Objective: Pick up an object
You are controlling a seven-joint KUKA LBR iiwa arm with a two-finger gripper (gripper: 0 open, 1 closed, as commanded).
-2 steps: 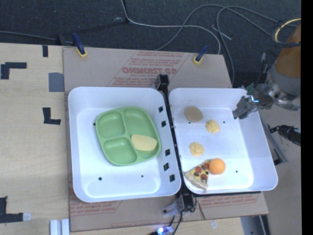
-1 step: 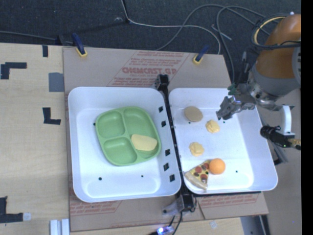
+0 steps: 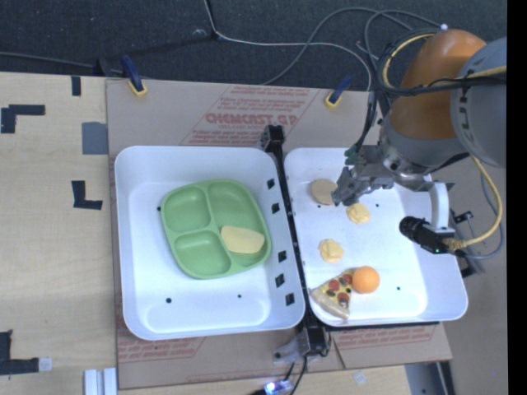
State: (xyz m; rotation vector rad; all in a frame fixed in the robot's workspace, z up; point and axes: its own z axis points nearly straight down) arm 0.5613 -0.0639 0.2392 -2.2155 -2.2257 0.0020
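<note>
Two shallow white bins sit side by side on the desk, the left bin (image 3: 132, 245) holding a green divided plate (image 3: 198, 225) with a pale yellow slice (image 3: 243, 239) lying in its lower right compartment. The right bin (image 3: 440, 299) carries the loose pieces: a tan round cookie (image 3: 321, 192) near its far left corner, a small yellow lump (image 3: 358, 213) just beside it toward the middle, another yellow lump (image 3: 330, 249) nearer the left wall, and at the near left corner a pizza slice (image 3: 333, 295) with an orange ball (image 3: 365, 280) touching its upper edge. The arm (image 3: 436, 81) reaches in over the far edge of the right bin, and its dark claw (image 3: 352, 185) hangs low just beside the cookie and above the first yellow lump. How far the claw is open cannot be told, and nothing is seen held in it.
</note>
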